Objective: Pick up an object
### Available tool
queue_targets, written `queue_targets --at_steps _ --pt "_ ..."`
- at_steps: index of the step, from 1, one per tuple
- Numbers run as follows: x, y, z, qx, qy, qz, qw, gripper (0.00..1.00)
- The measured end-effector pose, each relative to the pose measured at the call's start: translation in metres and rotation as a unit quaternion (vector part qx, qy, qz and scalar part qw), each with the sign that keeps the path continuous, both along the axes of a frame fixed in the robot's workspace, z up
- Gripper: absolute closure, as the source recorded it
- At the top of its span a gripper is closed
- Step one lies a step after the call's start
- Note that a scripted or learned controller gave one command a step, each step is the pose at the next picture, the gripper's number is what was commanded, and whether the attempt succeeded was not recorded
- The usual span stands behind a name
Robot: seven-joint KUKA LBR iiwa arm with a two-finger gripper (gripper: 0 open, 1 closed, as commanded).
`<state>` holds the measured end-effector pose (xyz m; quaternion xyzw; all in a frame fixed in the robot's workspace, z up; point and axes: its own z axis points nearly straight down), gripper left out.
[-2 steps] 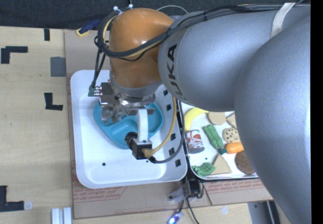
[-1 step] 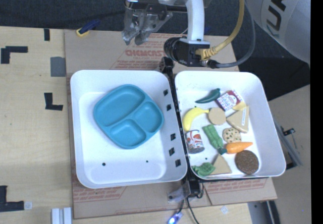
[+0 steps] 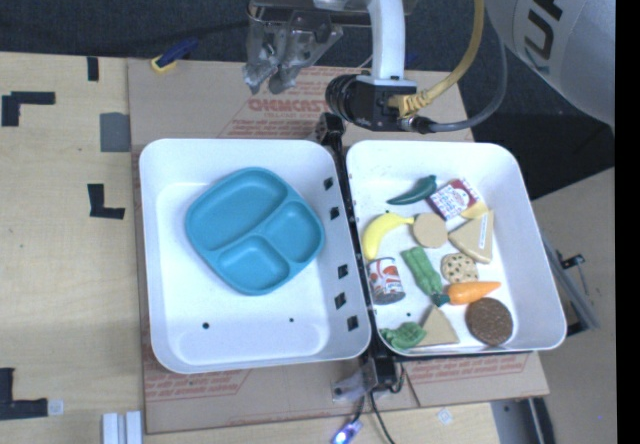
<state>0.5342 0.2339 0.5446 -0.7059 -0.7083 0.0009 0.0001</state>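
You see the left bin (image 3: 160,232) carrying a blue divided tray (image 3: 254,229) at its centre, right bin (image 3: 520,232) crowded with toy food, banana (image 3: 384,230) by its left wall, gripper (image 3: 274,82) above the bins' far edge, fingers together, clamped on nothing.

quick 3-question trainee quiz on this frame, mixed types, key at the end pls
1. True or false: the blue tray lies in the left bin.
2. Which sits nearest the right bin's front edge? A) banana B) brown round cookie C) green pepper
3. Fill in: the hand hangs above the ____ edge of the left bin.

Key: 1 true; 2 B; 3 far
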Motion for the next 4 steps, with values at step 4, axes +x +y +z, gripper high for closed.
queue_targets --at_steps 4 --pt "-0.050 -0.071 0.001 0.0032 -0.010 -0.004 0.9999 1.00"
